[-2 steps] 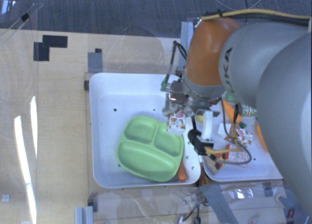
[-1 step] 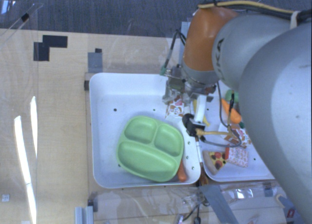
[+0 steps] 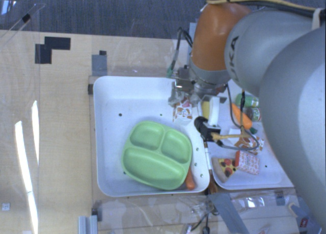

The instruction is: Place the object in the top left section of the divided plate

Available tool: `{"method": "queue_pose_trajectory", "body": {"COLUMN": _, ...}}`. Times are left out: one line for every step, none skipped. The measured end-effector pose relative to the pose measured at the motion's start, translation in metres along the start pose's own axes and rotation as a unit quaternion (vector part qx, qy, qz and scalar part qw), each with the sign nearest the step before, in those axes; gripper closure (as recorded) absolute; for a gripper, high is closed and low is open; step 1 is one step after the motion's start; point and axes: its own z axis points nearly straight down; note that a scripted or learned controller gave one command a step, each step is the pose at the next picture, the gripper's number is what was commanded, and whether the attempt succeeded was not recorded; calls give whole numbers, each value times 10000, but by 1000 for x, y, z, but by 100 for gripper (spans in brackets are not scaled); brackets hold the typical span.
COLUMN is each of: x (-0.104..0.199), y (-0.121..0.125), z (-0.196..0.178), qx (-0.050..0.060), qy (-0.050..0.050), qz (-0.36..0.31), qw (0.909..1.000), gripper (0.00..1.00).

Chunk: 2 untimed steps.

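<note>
Two-finger gripper [image 3: 184, 106] hangs over the left white bin's [image 3: 109, 126] right edge, clenched on a small white-and-brown patterned object [image 3: 183, 111]. Green divided plastic plate [image 3: 157, 154] lies near that bin's front edge, all sections bare. Judgement: pick done; carry and placement remain.

You face two bins side by side. The left bin [image 3: 109, 126] holds a divided plate [image 3: 157, 154] toward its near right corner. The gripper [image 3: 184, 106] hangs behind the plate, near the bins' shared wall. The right bin [image 3: 270, 179] holds a cluster of small items [image 3: 238, 141].
</note>
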Motion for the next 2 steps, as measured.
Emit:
{"method": "queue_pose_trajectory", "body": {"x": 25, "y": 12, "z": 20, "qx": 15, "qy": 0, "qz": -474, "qw": 9989, "gripper": 100}}
{"method": "queue_pose_trajectory", "body": {"x": 58, "y": 22, "z": 17, "qx": 9, "qy": 4, "qz": -872, "qw": 9962, "gripper": 100}}
